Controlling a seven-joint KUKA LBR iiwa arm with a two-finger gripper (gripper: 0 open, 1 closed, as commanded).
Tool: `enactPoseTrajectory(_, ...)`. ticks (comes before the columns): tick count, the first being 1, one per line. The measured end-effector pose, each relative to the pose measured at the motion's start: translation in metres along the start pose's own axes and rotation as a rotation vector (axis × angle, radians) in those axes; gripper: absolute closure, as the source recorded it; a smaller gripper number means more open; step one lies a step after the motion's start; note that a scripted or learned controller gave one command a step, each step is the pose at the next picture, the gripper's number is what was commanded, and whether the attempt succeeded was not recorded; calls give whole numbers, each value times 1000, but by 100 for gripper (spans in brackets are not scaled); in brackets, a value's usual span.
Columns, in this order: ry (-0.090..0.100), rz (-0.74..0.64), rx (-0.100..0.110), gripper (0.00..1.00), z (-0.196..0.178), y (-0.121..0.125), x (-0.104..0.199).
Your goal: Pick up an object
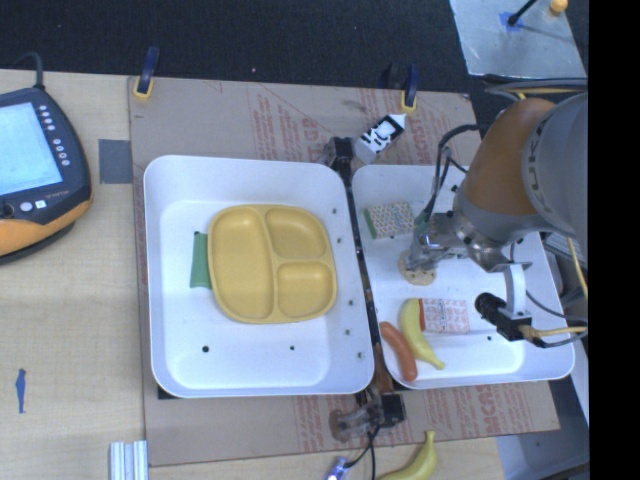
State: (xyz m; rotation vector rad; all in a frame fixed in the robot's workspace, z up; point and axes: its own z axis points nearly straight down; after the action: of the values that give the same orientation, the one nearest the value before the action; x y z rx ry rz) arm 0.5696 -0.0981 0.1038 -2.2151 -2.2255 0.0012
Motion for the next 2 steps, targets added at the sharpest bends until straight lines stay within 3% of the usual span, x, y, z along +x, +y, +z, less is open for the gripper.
enactPoseTrajectory(1, 0, 0, 0, 0, 0, 0, 0)
enactPoseTrajectory(2, 0, -2, 0, 100, -10, 0, -1)
